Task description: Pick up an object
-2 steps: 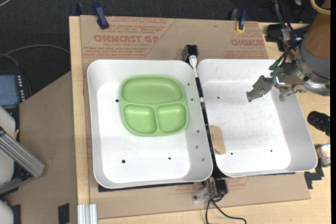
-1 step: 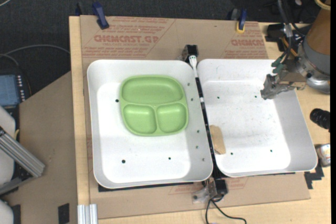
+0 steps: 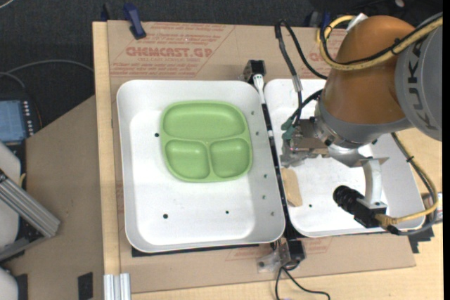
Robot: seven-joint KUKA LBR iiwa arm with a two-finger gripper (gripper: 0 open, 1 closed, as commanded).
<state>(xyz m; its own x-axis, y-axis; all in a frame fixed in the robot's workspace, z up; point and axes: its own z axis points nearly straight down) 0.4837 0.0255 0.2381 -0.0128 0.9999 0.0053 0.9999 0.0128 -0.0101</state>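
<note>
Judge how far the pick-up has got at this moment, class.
Done: the arm has reached over the right bin. In hand: nothing visibly lifted; its wrist hangs by the bin's left wall, above a tan object. Left: gripping and raising something. The green divided plate lies untouched in the left bin.

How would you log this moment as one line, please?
arm: over right bin | gripper: near left wall, grasp unclear | green divided plate: in left bin | tan piece: right bin

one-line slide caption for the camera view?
KUKA arm hangs over the right bin near a small tan object; green divided plate sits in the left bin.
</note>
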